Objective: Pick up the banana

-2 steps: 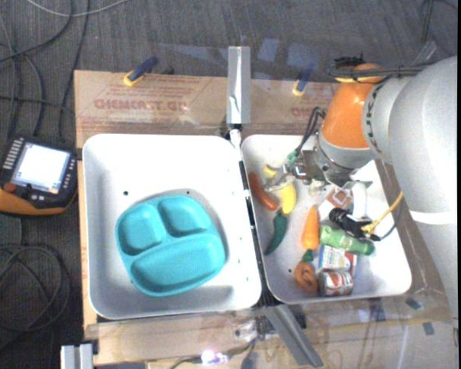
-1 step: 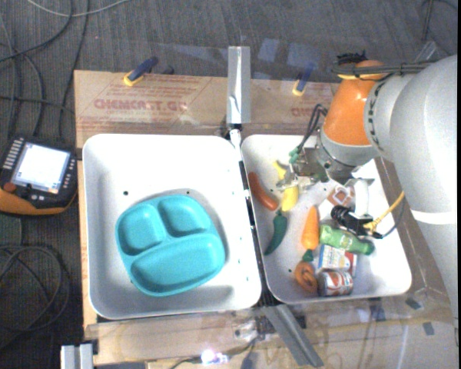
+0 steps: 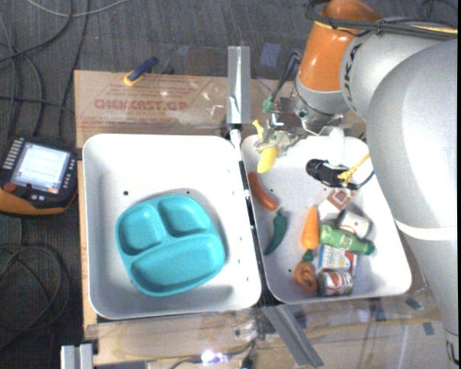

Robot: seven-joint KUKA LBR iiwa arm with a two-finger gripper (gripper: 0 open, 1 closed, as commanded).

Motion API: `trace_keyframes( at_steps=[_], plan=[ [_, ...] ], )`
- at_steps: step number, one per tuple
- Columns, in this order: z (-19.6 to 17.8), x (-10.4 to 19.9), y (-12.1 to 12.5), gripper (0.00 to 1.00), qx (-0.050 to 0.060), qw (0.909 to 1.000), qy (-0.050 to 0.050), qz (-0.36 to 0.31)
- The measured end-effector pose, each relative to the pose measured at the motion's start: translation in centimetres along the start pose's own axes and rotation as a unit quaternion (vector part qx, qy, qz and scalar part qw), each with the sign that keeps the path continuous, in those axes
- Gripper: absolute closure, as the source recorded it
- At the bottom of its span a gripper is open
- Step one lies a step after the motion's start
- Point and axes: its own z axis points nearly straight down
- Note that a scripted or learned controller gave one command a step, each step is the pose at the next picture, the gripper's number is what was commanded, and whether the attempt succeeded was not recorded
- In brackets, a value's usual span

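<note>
The banana point(image 3: 266, 159) is a short yellow shape at the far left corner of the right bin point(image 3: 393, 271), close to the wall between the bins. My gripper point(image 3: 272, 137) sits right over its upper end, and a small yellow tip pokes out on the far side of the fingers. The fingers look shut on the banana, whose lower end points down toward the bin floor. I cannot tell whether it is off the floor.
In the right bin lie a red sausage point(image 3: 263, 192), a green pepper point(image 3: 276, 231), a carrot point(image 3: 310, 227), a green bottle point(image 3: 346, 241) and a can point(image 3: 337, 283). The left bin point(image 3: 107, 160) holds a teal divided plate point(image 3: 171, 242).
</note>
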Motion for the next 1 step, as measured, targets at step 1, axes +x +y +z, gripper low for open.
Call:
trace_keyframes(
  at_steps=[1],
  plan=[
    [-6.05, 0.53, -0.07, 1.0, 0.001, 0.9991, -0.001, 0.042]
  ],
)
